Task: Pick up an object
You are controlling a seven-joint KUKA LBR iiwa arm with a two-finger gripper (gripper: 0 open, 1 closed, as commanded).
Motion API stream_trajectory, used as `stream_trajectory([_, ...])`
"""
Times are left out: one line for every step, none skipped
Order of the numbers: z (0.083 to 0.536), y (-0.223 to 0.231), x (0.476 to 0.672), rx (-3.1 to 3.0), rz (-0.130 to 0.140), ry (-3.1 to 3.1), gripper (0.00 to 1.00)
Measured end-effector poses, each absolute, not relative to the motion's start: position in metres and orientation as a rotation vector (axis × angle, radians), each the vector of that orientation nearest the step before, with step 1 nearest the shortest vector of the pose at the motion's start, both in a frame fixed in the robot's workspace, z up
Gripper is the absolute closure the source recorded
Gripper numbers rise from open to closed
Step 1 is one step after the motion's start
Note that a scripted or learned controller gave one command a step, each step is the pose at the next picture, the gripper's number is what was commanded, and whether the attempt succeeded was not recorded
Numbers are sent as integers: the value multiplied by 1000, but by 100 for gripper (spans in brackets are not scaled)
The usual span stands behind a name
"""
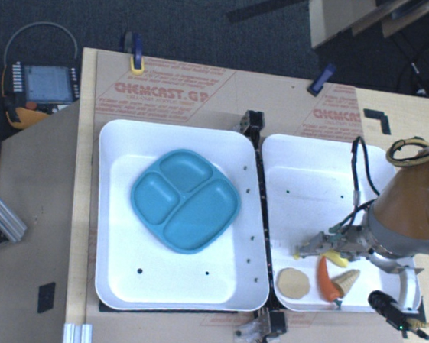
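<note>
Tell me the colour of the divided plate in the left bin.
Blue: the divided plate shows it best in the camera view.

Grey arm (pixel 391 245), orange band, black cables

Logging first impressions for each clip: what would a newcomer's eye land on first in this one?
Most striking is the blue divided plate, lying alone in the middle of the left bin. Next comes the grey arm with its orange band, reaching in from the right over the right bin, its gripper low above a small cluster at the near edge: a round tan cookie, a carrot and a yellow piece.
</note>
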State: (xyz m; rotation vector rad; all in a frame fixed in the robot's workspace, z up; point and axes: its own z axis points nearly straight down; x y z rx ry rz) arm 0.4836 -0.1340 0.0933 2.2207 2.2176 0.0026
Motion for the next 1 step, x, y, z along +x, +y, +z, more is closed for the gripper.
stream_trajectory([106,-134,485,2217,7,2215,100])
